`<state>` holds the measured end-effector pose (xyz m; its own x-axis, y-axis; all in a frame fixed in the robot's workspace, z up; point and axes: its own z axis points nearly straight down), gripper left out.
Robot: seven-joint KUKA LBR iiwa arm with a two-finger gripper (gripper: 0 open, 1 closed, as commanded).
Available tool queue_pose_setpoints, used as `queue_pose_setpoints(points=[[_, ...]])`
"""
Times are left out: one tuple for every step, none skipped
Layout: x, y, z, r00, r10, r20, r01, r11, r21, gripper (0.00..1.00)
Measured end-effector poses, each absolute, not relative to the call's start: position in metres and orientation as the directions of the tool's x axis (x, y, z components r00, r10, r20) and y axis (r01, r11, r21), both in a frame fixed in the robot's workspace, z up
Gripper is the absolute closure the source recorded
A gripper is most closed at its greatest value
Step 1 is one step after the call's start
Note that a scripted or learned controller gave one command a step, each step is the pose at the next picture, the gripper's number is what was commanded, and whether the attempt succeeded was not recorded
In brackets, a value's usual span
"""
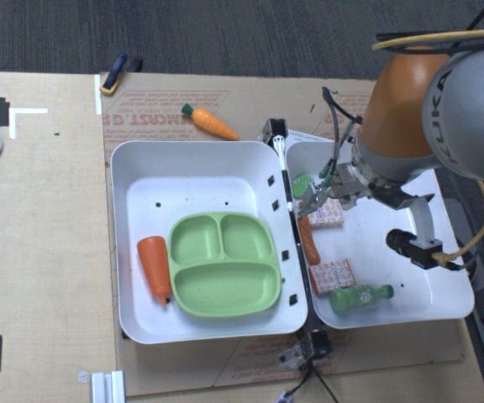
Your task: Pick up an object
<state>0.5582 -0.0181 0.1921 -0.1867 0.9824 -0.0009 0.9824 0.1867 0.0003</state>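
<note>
I see the gripper (316, 195) low at the right bin's (444, 302) left wall, beside a pink box (326, 214) | I cannot tell its state | below it: sausage (308, 242), second box (332, 274), green bottle (358, 296) | left bin (133, 166): green plate (223, 264), orange carrot (154, 268).

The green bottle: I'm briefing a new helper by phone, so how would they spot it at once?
Find the right-hand white bin. Along its near wall lies the green bottle, on its side, just below a red-and-white patterned packet. It is the sole green thing in that bin's near half.
</note>
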Motion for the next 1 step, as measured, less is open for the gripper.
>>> queue_pose_setpoints(points=[[0.5582, -0.0181, 0.1921, -0.187, 0.982, -0.001, 0.982, 0.187, 0.0, 0.0]])
